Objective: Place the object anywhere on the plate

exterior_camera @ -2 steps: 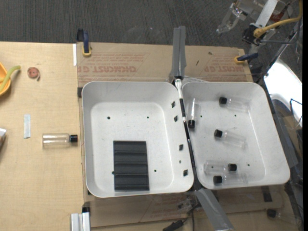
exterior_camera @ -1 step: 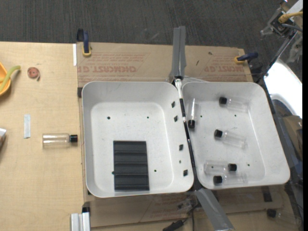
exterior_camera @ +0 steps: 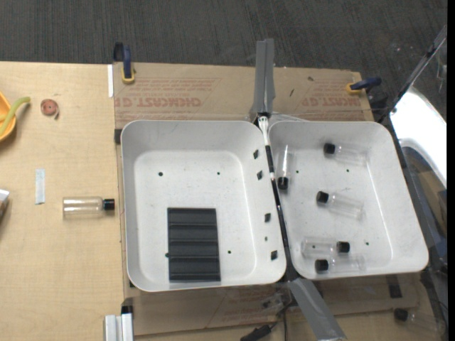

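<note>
A black ribbed plate (exterior_camera: 193, 245) lies flat in the front part of the left bin (exterior_camera: 142, 148). Several clear vials with black caps lie in the right bin (exterior_camera: 387, 148). One vial (exterior_camera: 343, 152) is near the back and another (exterior_camera: 341, 204) is in the middle. A third vial (exterior_camera: 283, 163) lies along the left wall. Two more (exterior_camera: 328, 256) lie close together near the front edge. All the vials are on their sides.
Another clear vial (exterior_camera: 84, 205) lies on the wooden bench left of the bins. A yellow object (exterior_camera: 8, 116) and a small reddish disc (exterior_camera: 48, 106) sit at the far left. Clamps (exterior_camera: 124, 62) hold the cardboard at the back. A pale curved shape (exterior_camera: 421, 123) stands at the right edge.
</note>
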Controlling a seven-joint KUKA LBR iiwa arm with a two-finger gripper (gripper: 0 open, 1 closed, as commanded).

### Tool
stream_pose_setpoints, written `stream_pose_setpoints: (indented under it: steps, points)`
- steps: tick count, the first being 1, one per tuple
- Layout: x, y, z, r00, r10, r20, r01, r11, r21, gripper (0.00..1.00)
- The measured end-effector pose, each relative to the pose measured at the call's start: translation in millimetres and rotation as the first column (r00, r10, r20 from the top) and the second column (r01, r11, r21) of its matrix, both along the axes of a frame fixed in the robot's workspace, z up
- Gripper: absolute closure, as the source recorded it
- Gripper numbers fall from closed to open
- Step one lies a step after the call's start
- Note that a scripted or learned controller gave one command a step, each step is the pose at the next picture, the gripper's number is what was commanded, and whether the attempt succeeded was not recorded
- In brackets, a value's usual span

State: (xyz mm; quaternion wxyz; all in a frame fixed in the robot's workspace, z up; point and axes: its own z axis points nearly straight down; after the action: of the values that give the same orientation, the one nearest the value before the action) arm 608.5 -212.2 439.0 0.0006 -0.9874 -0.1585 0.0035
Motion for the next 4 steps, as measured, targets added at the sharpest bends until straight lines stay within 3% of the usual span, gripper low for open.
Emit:
stream_pose_setpoints:
  steps: [1, 2, 3, 4]
  points:
    - [42.3, 55.6, 0.2, 0.997, -0.073, 0.002, 0.073, 0.997, -0.001, 0.00]
    - [28.2, -10.6, 0.5, 0.993, -0.117, 0.002, 0.117, 0.993, -0.001, 0.00]
    - [42.9, 49.6, -32.6, 0.993, -0.118, 0.002, 0.118, 0.993, 0.000, 0.00]
    - [0.9, -9.4, 1.3, 0.998, -0.067, 0.003, 0.067, 0.998, -0.001, 0.00]
